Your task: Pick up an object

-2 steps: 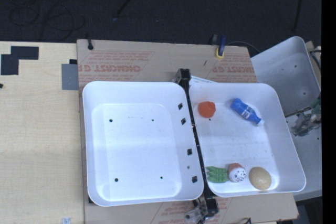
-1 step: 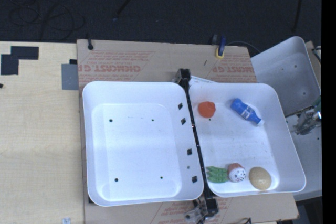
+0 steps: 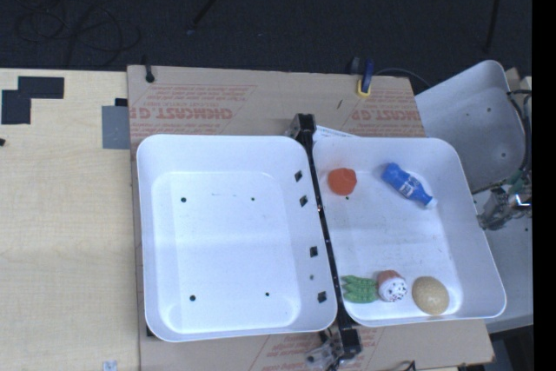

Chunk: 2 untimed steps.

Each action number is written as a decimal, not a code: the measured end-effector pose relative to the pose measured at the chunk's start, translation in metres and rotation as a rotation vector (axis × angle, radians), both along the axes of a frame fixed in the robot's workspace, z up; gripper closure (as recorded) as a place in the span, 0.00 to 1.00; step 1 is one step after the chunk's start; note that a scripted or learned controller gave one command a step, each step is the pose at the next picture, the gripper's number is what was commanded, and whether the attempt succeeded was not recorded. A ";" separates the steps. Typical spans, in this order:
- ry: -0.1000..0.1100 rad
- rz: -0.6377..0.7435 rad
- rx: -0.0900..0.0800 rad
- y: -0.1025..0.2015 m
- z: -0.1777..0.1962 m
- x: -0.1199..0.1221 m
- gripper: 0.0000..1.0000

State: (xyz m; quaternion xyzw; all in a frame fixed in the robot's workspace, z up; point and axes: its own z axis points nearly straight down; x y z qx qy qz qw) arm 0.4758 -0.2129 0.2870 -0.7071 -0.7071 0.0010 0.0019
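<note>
Though I cannot tell the hand's state, the right bin [image 3: 469, 213] holds a blue bottle [image 3: 407, 184].

Two bins [image 3: 156, 154] (five objects [image 3: 342, 181], right one)

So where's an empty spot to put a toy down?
The left bin has a wide bare floor. In the right bin, the middle is free, between the orange ball and blue bottle above and the green toy, spotted ball and tan egg crowded along its near edge.
</note>
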 end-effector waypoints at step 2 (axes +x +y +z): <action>0.001 0.004 0.001 -0.001 0.020 0.000 1.00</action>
